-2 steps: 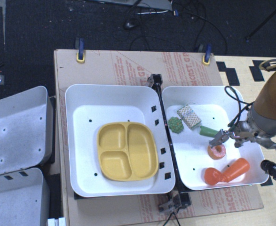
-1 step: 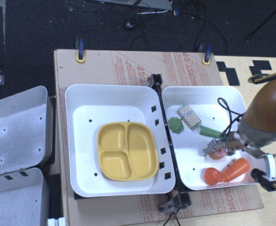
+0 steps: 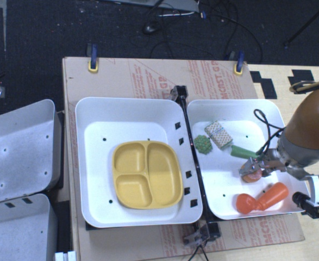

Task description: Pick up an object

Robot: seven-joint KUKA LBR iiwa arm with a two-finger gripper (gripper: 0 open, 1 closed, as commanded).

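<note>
My gripper (image 3: 255,169) is low in the right bin (image 3: 224,109), near its right side. A small red-orange object (image 3: 251,178) lies right under it, partly covered by the gripper. A green stick-like piece (image 3: 242,151) lies just up-left of the gripper. An orange bottle-shaped toy (image 3: 261,198) rests by the bin's front edge, below the gripper. A round green object (image 3: 202,144) and a small patterned box (image 3: 218,134) sit at the bin's back left.
The left bin (image 3: 94,118) holds a yellow divided plate (image 3: 147,174). A black cable (image 3: 265,125) loops over the right bin's far right corner. The arm's orange band (image 3: 311,124) hangs over the bin's right rim.
</note>
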